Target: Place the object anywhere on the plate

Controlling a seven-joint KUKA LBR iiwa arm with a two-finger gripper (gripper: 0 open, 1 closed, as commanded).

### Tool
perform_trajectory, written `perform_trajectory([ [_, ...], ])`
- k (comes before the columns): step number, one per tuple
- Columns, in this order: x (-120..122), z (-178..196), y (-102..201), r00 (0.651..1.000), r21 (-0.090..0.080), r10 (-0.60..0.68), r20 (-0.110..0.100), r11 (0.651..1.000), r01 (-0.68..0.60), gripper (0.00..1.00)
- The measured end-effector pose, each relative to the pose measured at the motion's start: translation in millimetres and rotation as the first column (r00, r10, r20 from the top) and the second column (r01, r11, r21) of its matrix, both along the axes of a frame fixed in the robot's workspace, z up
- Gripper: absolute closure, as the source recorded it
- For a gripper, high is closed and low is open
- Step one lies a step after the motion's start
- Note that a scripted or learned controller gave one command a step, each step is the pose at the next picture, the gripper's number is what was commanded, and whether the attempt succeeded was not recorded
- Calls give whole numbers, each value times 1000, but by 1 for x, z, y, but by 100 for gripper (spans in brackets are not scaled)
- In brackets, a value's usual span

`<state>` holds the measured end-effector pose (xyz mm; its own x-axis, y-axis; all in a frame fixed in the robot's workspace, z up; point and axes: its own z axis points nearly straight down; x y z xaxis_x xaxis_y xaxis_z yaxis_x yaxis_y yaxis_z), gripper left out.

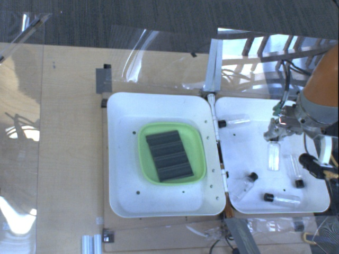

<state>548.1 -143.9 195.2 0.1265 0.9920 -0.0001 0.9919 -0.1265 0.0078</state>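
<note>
A green plate (197,142) sits in the middle of the left white bin (122,194). On it lies a dark grey ridged block (169,155), set at a slight angle. The right bin (238,147) holds several clear vials with black caps. My gripper (274,133) hangs over the right bin's middle-right, just above an upright-lying clear vial (273,157). Whether it touches that vial cannot be told. The grey arm with its orange band (324,81) comes in from the right.
Other vials lie at the right bin's top left (235,121), bottom middle (246,184), bottom right (280,198) and right side (296,172). A raised divider (217,142) separates the two bins. A metal post (213,65) stands behind them.
</note>
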Motion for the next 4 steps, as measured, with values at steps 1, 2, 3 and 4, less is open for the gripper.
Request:
perform_trajectory([
  [1, -22, -49, 48, 982, 1, 188, -4, 982, -188, 100],
  [2, -11, -10, 93, 948, -2, 317, 0, 948, -317, 100],
  [3, -4, -9, 158, 908, -1, 419, 0, 908, -419, 100],
  [4, -4, -9, 158, 908, -2, 418, 0, 908, -418, 0],
])
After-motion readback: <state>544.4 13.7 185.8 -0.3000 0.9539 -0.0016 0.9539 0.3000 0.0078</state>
